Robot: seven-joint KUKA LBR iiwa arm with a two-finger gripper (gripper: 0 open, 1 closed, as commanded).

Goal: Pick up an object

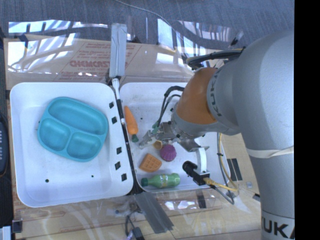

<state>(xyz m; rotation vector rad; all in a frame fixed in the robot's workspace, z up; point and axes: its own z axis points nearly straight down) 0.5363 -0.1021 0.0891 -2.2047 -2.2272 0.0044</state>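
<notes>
My gripper point(149, 137) hangs low in the right bin point(150, 91), near its left side. An orange carrot point(131, 121) lies just to its left along the divider. A small tan piece point(158, 145) sits right beside the gripper's tip. A purple ball point(168, 152) lies just below the wrist, and an orange waffle piece point(150, 162) rests a little nearer the front. A green bottle point(161, 180) lies on its side against the front wall. I see nothing held in the gripper.
The left bin point(30, 179) holds a blue divided plate point(73, 129). The arm's large grey body and orange band point(197, 101) cover the right half of the right bin. A raised divider point(120, 139) separates the two bins.
</notes>
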